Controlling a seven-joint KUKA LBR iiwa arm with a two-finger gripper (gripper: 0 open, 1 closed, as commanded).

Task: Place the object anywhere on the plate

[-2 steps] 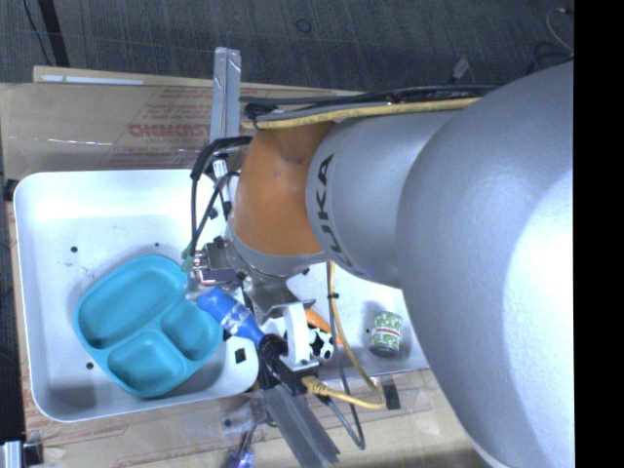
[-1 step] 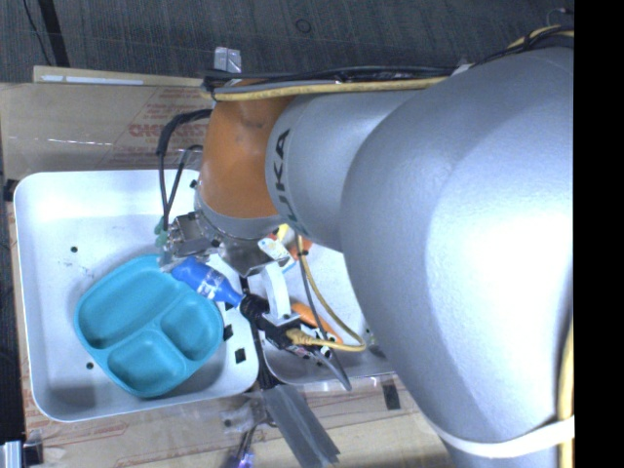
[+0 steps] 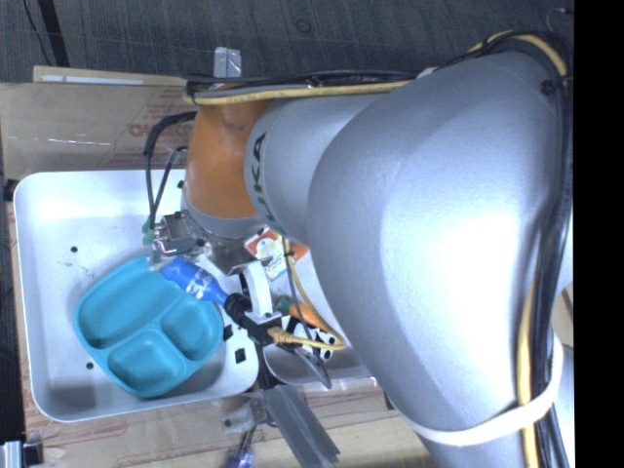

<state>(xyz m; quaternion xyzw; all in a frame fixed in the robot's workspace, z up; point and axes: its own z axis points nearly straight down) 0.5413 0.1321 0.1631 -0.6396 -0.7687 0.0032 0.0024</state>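
A light blue plate (image 3: 136,330) with three compartments lies in the left white bin (image 3: 49,261), towards its front. At the plate's upper right rim, a darker blue object with a white mark (image 3: 195,283) sits right under my gripper (image 3: 185,256). The gripper hangs low over that rim, below the orange band of the arm. The wrist and its fittings hide where the gripper meets the blue object, so I cannot say whether the object is held or resting on the plate.
The big grey arm (image 3: 409,242) covers the right bin and most of the view. Beside the wrist lie an orange and white item (image 3: 265,246), an orange piece (image 3: 304,312), a black and white striped thing (image 3: 317,344) and a grey rounded object (image 3: 291,364).
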